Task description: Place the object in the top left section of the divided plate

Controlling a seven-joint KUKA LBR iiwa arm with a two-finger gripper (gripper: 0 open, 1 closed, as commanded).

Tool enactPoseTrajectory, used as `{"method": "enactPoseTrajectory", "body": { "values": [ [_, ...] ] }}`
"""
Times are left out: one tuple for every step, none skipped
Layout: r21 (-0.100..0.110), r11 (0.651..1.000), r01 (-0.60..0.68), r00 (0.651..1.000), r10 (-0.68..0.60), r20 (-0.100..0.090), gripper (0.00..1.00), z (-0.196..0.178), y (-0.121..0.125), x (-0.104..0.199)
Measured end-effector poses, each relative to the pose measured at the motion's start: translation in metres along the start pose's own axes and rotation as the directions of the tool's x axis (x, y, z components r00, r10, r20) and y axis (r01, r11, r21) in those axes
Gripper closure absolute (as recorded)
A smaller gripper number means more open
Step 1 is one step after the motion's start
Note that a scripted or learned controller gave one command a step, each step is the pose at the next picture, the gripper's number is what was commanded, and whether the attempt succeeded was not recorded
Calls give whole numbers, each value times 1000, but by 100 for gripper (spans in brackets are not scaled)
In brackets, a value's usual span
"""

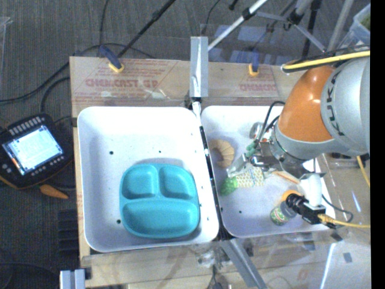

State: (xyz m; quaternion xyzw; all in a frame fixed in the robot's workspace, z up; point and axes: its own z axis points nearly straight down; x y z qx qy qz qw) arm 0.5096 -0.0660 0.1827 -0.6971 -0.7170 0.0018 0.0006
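A pincer (251, 161) hangs low over the right bin (237, 215); whether it grips anything cannot be told. Just below lies a small green-and-patterned toy (243, 179), seemingly soft and light, best pinched mid-body. The blue divided plate (159, 198) sits in the left bin (102, 137).

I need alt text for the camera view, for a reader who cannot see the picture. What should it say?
A grey and orange robot arm reaches from the right into the right white bin, its gripper low over a green and yellow patterned object. A blue divided plate lies in the left white bin. A small bottle lies in the right bin too.
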Motion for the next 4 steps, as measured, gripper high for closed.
{"method": "enactPoseTrajectory", "body": {
  "values": [
    [0,988,153,988,-153,-2,100,0,-12,87],
    [0,991,130,991,-130,0,100,-39,17,146],
    [2,954,299,954,-299,-1,100,43,22,206],
    [2,954,298,954,-298,-1,0,43,22,206]
  ]
}}
